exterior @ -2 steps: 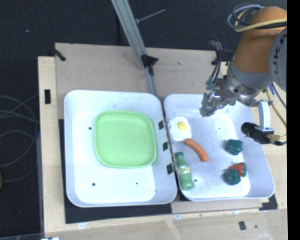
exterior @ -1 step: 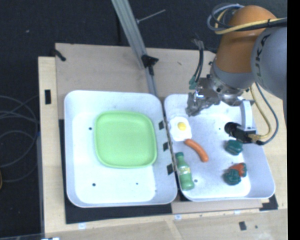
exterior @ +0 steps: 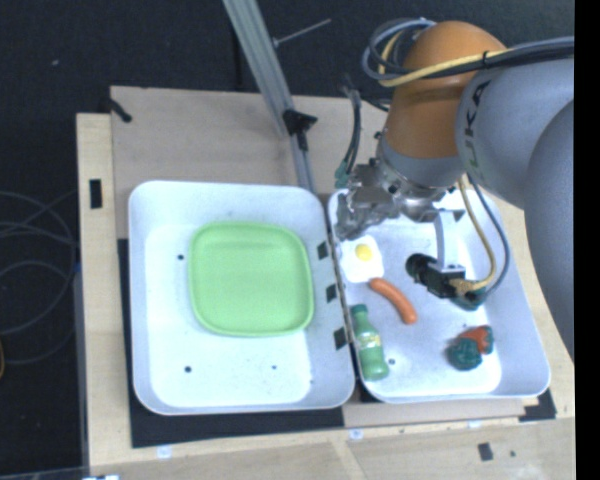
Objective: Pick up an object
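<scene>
Approach | gripper (exterior: 365,218) is hovering at 12 o'clock of the fried egg (exterior: 361,260) | finger state: cannot tell | next: descending squarely onto it.

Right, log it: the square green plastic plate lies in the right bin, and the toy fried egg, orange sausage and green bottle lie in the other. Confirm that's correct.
Not quite. The camera view shows the square green plastic plate in the left white bin; the toy fried egg, orange sausage and green bottle lie in the right white bin.
</scene>
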